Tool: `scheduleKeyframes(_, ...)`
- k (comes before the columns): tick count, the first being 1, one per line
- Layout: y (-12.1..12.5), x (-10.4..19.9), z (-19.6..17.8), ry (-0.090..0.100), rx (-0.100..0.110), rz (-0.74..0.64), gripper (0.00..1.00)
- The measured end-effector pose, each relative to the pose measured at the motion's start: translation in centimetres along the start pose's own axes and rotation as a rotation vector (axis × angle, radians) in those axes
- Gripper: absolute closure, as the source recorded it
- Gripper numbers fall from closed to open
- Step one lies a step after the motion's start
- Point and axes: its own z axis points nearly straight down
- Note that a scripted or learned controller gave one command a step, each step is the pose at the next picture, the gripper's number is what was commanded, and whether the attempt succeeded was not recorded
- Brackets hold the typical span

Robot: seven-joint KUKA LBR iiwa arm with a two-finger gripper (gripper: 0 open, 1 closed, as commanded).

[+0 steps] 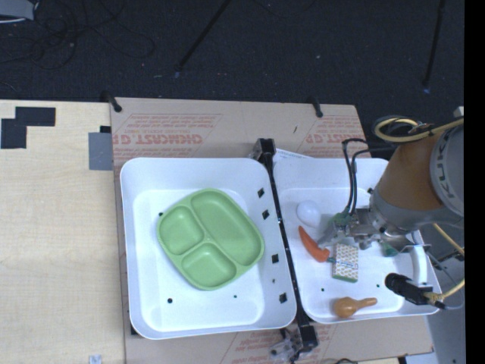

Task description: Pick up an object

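the gripper [350, 230] is seen low in the right bin [322, 177] above a patterned box [346, 262]; its opening cannot be told.

Red printing runs across the cardboard sheet [227, 123] under the two bins. Along the sheet's far edge, behind the left bin [144, 203], one line stands upside down and mirrored; it seems to read "GATORCRAFT GP", though the letters are too faint to be sure. A second red line of the same kind lies at the sheet's far right corner, behind the right bin [364, 169], partly covered. More red print shows at the sheet's near edge, too small to read.
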Motion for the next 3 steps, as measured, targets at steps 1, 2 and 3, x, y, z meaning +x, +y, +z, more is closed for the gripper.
scheduleKeyframes(1, 0.2, 0.0, 2.2, -0.004, -0.005, 0.002, 0.00)
scheduleKeyframes(2, 0.0, -0.1, 1.3, -0.002, 0.001, 0.006, 1.00)
scheduleKeyframes(3, 1.0, -0.6, -3.9, -0.003, -0.005, -0.002, 1.00)
